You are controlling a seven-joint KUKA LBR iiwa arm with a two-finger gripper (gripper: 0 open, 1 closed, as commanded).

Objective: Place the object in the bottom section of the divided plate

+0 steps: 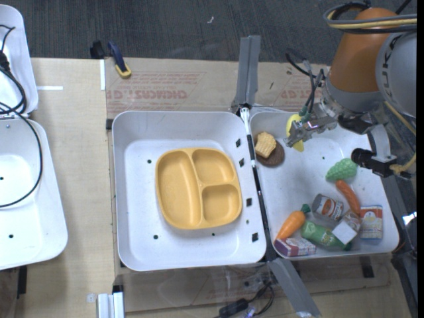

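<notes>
Jaws (299, 132) over right bin (391, 244), touching a yellow object (293, 121); open or closed: cannot tell; divided plate (198, 187) well left.

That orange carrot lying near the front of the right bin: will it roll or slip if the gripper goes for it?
The carrot looks like a smooth plastic toy, so probably stiff and light, and somewhat slippery. Its tapered, rounded body may roll or pivot if nudged from the side. It lies tilted against the purple carton and near the green bottle, so a push would likely shift them too.
</notes>
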